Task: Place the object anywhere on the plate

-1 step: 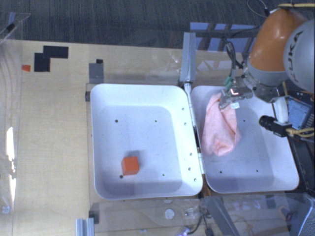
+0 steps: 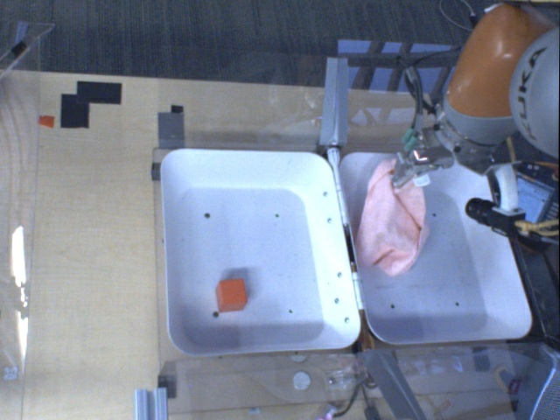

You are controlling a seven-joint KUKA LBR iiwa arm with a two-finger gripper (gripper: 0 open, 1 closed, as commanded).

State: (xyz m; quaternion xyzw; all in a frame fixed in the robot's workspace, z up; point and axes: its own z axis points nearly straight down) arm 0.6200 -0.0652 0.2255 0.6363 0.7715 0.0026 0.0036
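Note:
A soft pink cloth (image 2: 392,224) is in the left half of the right bin (image 2: 472,313). It is narrow at the top and wider below, as if hanging. My gripper (image 2: 413,173) is at the cloth's top end, and its fingers are shut on the pinched top of the fabric. The lower part of the cloth reaches towards the bin floor; I cannot tell if it touches. A small orange block (image 2: 232,295) lies on the floor of the left bin (image 2: 184,234), near its front left, far from the gripper.
The divider (image 2: 343,234) between the two bins runs just left of the cloth. The arm's orange band (image 2: 486,51) and grey wrist hang over the right bin's back right corner, with black cabling (image 2: 494,215) at its right wall.

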